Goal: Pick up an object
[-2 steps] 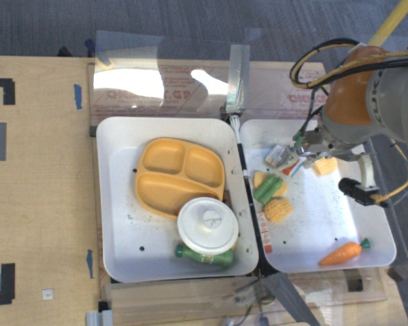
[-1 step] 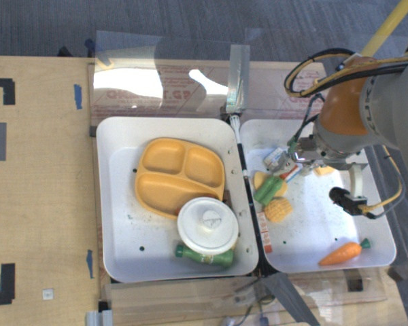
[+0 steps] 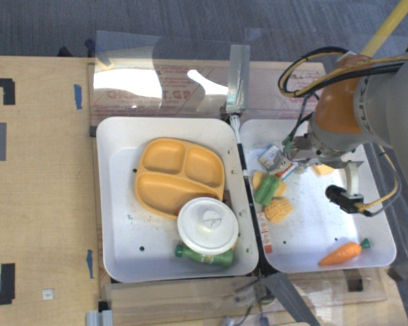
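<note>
Toys lie scattered in the right bin [image 3: 384, 243], none singled out by the task: a green pepper-like piece [image 3: 266, 189] with a yellow chunk [image 3: 258, 179] touching its upper left end, a yellow corn cob [image 3: 279, 210] just below it, an orange carrot [image 3: 342, 252] with a green tip near the bin's lower right corner, a small blue-and-white packet [image 3: 269, 157] toward the upper left, and a pale orange wedge [image 3: 322, 170] under the arm. In the left bin [image 3: 112, 202], a yellow divided plate [image 3: 179, 170] sits at centre; a white round lidded bowl [image 3: 208, 223] overlaps its lower right edge, and a green item [image 3: 205, 256] pokes out beneath the bowl. The grey arm with its orange band [image 3: 336, 111] enters from the upper right of the frame and bends down over the right bin's upper left part. Its claw [image 3: 290, 156] hangs close above the packet and green piece; whether it is spread or pressed together cannot be told. Both bins rest on the tabletop [image 3: 34, 182].
</note>
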Available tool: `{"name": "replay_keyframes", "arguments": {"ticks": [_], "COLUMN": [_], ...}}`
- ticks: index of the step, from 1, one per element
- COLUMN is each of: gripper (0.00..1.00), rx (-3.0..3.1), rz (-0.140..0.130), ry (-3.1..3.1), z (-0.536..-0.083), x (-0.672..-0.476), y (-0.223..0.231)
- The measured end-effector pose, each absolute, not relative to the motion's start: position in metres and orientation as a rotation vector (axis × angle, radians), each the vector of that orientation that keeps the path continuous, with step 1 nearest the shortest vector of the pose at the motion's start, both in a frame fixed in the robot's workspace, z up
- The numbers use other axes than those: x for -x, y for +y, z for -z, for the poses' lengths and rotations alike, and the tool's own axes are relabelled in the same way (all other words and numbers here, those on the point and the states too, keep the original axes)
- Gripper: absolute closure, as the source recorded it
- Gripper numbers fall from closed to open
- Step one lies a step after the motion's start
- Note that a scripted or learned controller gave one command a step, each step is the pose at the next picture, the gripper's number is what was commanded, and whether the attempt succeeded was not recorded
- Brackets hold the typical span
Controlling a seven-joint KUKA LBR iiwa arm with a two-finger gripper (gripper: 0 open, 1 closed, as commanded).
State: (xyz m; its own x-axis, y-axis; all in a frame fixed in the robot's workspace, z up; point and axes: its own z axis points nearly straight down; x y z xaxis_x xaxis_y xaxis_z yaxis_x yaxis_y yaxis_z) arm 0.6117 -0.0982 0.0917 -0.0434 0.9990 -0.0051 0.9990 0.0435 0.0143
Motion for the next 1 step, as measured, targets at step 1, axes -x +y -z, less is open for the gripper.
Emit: {"name": "replay_keyframes", "arguments": {"ticks": [1], "gripper": [1.00], "rx": [-2.118], "rz": [-0.011], "ry": [2.311], "z": [-0.1897], "x": [-0.6660], "y": [-0.0316]}}
